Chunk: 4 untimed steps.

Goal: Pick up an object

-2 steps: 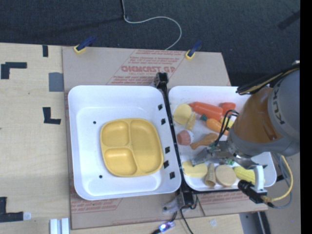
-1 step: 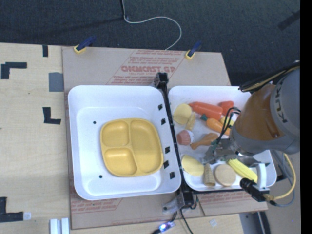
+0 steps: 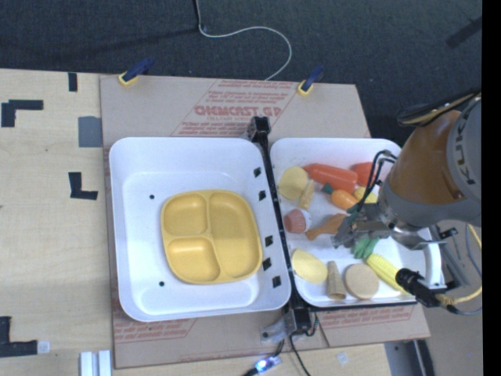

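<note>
- Nearest the camera, along the front wall of the right bin [image 3: 356,298], lie a pale yellow lemon-shaped piece [image 3: 309,267], a tan upright roll [image 3: 335,280], a round beige biscuit-like disc [image 3: 362,280] and a yellow corn cob [image 3: 384,269].
- The claw [image 3: 350,233] is low inside the right bin, among the toy foods; whether it is apart or together cannot be told, and nothing can be seen clamped in it.
- Just beside the claw are a brown wedge-shaped piece [image 3: 325,227] on its left and a green piece [image 3: 364,248] below it.
- Farther back in that bin sit a pale yellow round item [image 3: 293,182], a red-orange carrot-like piece [image 3: 330,174], an orange piece [image 3: 344,199] and a small reddish round piece [image 3: 295,222].
- The grey arm [image 3: 427,182] with its orange band covers the bin's right part.
- The left bin [image 3: 133,163] holds a yellow divided plate [image 3: 210,236], lying flat near its middle.
- Both bins rest on a cardboard sheet [image 3: 235,108] on the bench [image 3: 39,210].
</note>
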Motion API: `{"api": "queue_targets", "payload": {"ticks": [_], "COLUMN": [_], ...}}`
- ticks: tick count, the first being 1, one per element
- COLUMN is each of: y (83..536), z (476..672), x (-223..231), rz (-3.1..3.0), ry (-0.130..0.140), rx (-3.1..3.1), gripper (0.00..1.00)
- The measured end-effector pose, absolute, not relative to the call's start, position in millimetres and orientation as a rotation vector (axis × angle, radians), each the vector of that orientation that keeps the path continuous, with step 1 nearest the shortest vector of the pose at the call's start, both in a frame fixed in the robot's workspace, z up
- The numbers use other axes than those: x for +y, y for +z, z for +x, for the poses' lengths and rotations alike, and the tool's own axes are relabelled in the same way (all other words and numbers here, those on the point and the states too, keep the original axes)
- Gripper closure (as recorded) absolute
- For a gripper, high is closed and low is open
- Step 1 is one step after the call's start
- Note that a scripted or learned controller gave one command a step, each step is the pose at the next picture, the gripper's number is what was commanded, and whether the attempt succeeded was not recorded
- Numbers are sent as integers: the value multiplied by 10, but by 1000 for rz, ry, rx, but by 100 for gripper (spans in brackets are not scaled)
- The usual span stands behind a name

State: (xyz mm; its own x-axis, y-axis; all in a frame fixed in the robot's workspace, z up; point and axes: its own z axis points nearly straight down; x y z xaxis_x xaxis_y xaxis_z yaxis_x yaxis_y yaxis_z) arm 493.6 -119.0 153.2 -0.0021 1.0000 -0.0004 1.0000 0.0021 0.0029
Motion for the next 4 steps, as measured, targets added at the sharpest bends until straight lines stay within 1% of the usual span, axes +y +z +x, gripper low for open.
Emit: {"api": "queue_targets", "payload": {"ticks": [1,2,3,4], "y": [1972,2254,2193,2297], "z": [4892,4894,4973,5084], "x": [-1224,-1220,-590,-158], "rz": [2219,2220,2215,2216], "ry": [2,0,-1,0], "rx": [2221,2223,2232,2230], "gripper": [100,100,100,100]}}
